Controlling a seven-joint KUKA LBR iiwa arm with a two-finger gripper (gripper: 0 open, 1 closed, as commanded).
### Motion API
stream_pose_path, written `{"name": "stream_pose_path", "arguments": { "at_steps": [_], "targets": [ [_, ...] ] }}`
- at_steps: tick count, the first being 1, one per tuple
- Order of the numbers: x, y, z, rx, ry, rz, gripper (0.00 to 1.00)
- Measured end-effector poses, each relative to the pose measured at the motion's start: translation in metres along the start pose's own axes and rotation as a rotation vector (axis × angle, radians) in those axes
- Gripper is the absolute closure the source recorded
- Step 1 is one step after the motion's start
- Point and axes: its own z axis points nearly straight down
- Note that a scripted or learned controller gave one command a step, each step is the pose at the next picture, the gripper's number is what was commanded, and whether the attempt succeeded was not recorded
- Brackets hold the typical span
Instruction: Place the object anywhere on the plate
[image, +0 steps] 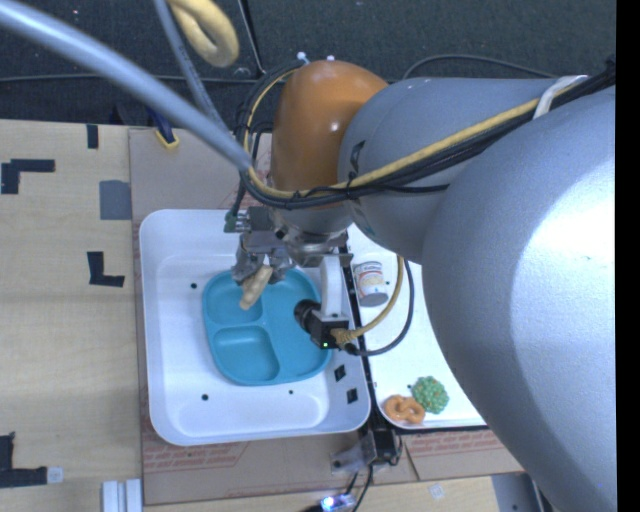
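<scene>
White bin (170, 330): tan object (254, 287) under tool (262, 272).

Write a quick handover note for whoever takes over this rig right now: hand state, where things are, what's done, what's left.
Hand: over the upper left part of the blue sectioned plastic plate, with a pale tan elongated object between its fingers, tip pointing down at the plate.
Plate: lies in the left shallow white bin.
Right white bin: holds a small white container, a green bumpy toy and an orange pretzel-shaped toy.
Done: object picked up and brought over the plate.
Left: release it onto the plate, then pull the arm away.
</scene>
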Motion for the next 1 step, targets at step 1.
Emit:
{"name": "stream_pose_path", "arguments": {
  "at_steps": [1],
  "targets": [
    [-0.0037,0.0001,0.0001,0.001,-0.003,0.004,0.0]
  ]
}}
